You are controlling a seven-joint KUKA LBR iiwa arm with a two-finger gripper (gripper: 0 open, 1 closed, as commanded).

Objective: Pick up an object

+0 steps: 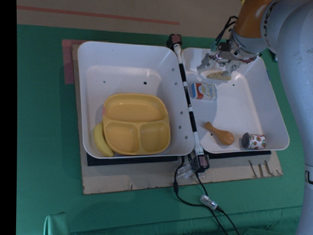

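**Gripper over the small dish in the right-hand bin**

The arm reaches in over the right bin (274,126), and its gripper (218,62) hangs at that bin's far end, directly above a small white dish (215,76) holding pale food. Metal parts spread around the dish's upper rim, but whether they are closed on it, or merely around it, cannot be told from this slanted view.

Taking the dish as landmark: a small carton (203,91) lies just nearer the camera than it, touching or almost so. A toy drumstick (219,133) and a printed can (253,141) lie well beyond the carton, at the bin's near edge. In the left bin (122,58), well apart, sit a yellow divided tray (137,124) and a banana (101,141) against the tray's left side.

The step in hand looks like the approach or grasp attempt on the dish. Next, a firm closure and a straight lift would be needed, keeping clear of the carton.
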